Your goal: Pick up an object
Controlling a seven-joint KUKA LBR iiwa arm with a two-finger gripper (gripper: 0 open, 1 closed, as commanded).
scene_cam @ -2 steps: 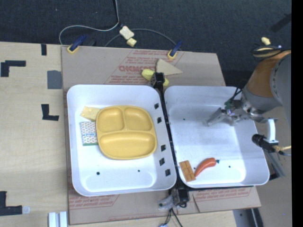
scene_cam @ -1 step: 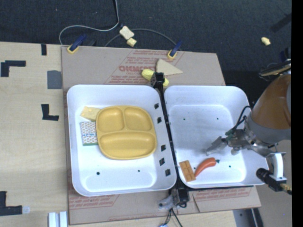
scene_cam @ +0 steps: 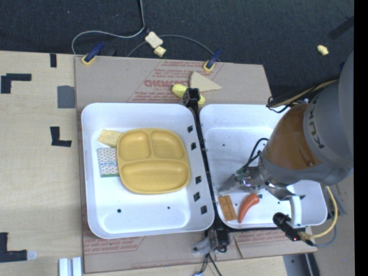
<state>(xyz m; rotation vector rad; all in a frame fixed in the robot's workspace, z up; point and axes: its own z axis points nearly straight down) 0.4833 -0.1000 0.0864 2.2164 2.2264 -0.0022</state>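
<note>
In the right bin (scene_cam: 230,125), a red-orange toy pepper (scene_cam: 248,206) lies near the front wall, with a small brown block (scene_cam: 227,207) just to its left. My gripper (scene_cam: 251,187) hangs directly above the pepper's upper end, under the orange wrist band. Its grey fingers (scene_cam: 229,183) spread left and right, open, and nothing is held between them. The left bin (scene_cam: 144,220) holds a yellow divided plate (scene_cam: 153,160), a pale yellow piece (scene_cam: 108,137) and a small patterned block (scene_cam: 107,161).
The black divider (scene_cam: 198,154) with its clips runs between the two bins. The arm's bulk covers the right half of the right bin. Cables, yellow clamps and a tan wedge (scene_cam: 204,83) lie on the cardboard behind the bins.
</note>
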